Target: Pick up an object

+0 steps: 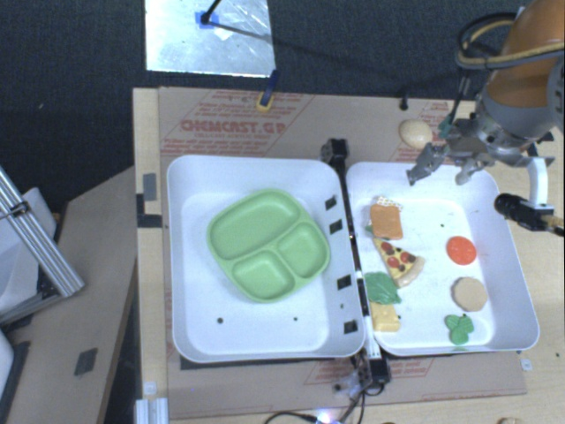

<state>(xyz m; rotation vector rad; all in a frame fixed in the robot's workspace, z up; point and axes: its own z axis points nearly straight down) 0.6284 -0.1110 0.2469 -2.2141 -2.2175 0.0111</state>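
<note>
In the camera view, the gripper [444,170] hangs over the far edge of the right bin [508,237], fingers apart and holding nothing. The pizza slice [400,262] lies near that bin's left wall, beside a toast piece [386,221].

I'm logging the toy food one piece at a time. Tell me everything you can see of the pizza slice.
The pizza slice is a small flat wedge, plastic-looking, with a yellow top, red dots and a tan crust edge. It lies flat in the right bin, near its left wall, point toward the upper left. An orange piece sits just above it, a green leaf just below, seemingly touching it.
</note>
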